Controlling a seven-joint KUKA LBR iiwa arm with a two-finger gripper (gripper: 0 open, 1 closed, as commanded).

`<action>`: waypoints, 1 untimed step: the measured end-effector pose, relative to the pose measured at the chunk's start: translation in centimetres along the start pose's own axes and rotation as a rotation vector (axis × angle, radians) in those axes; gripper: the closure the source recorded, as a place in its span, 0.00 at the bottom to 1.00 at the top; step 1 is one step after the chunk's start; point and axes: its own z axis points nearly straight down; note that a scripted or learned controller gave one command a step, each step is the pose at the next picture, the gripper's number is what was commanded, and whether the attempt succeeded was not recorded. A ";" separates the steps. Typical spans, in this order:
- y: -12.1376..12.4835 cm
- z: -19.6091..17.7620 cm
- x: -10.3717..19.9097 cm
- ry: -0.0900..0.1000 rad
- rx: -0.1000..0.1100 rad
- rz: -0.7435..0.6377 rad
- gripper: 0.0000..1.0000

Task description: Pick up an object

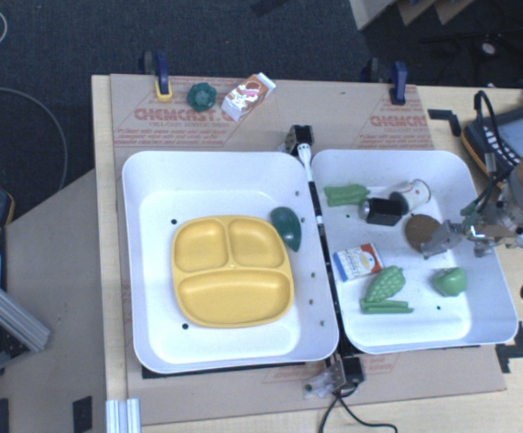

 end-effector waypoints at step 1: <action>0.1 -1.1 0.0 -0.002 -0.003 -0.001 1.00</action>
